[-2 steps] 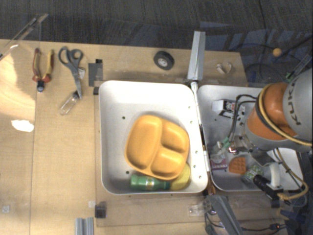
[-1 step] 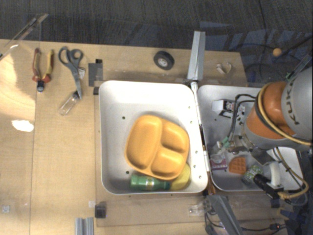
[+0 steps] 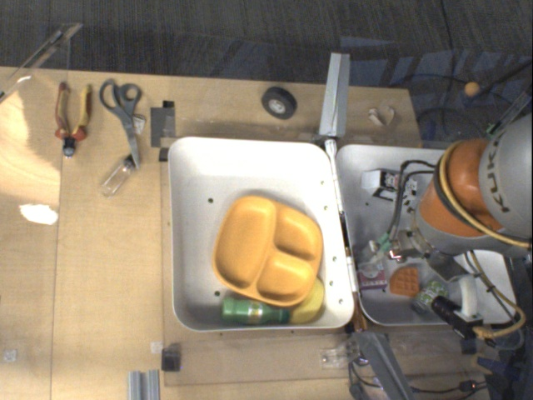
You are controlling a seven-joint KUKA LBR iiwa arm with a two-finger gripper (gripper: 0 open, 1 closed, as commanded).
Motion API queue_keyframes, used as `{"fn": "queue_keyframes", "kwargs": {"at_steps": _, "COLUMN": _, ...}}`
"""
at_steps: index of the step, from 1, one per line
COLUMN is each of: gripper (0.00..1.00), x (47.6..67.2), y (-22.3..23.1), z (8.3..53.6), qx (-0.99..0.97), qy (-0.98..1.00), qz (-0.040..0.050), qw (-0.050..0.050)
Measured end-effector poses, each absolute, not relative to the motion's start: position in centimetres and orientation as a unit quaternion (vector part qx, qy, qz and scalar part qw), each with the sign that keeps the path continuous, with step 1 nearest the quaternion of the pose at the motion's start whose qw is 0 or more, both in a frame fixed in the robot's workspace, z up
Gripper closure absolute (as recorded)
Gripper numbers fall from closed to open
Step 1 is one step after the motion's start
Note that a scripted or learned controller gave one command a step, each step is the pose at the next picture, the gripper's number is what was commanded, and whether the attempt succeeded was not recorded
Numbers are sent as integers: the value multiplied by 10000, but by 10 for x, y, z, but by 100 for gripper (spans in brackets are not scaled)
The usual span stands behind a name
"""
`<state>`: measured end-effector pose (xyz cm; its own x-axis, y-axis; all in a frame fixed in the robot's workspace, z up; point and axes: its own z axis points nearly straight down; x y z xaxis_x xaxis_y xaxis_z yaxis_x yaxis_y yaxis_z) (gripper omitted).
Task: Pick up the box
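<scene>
The arm, grey with an orange band (image 3: 445,211), reaches into the right bin (image 3: 366,169). Its gripper (image 3: 390,252) hangs low over the bin's front left part, partly hidden by cables and the wrist. Just below it, against the bin's left wall, lies a small flat box (image 3: 374,278) with dark red and white print. I cannot tell whether the gripper touches it. An orange gridded piece (image 3: 405,282) lies right beside the box.
The left bin (image 3: 191,223) holds a yellow divided tray (image 3: 268,247), a green bottle (image 3: 250,311) and a yellow item (image 3: 310,305) along its front wall. Scissors (image 3: 125,111), pliers (image 3: 71,115) and a tape roll (image 3: 279,102) lie on the bench behind.
</scene>
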<state>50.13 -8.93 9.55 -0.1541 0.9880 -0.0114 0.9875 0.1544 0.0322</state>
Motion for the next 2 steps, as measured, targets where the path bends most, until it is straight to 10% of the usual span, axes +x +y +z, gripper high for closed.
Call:
{"fn": "queue_keyframes", "kwargs": {"at_steps": 1, "gripper": 100, "x": 504, "y": -86, "z": 107, "qx": 6477, "qy": 7616, "qz": 119, "qw": 149}}
{"fn": "queue_keyframes", "kwargs": {"at_steps": 2, "gripper": 0, "x": 504, "y": -86, "z": 107, "qx": 6478, "qy": 7616, "qz": 116, "qw": 146}}
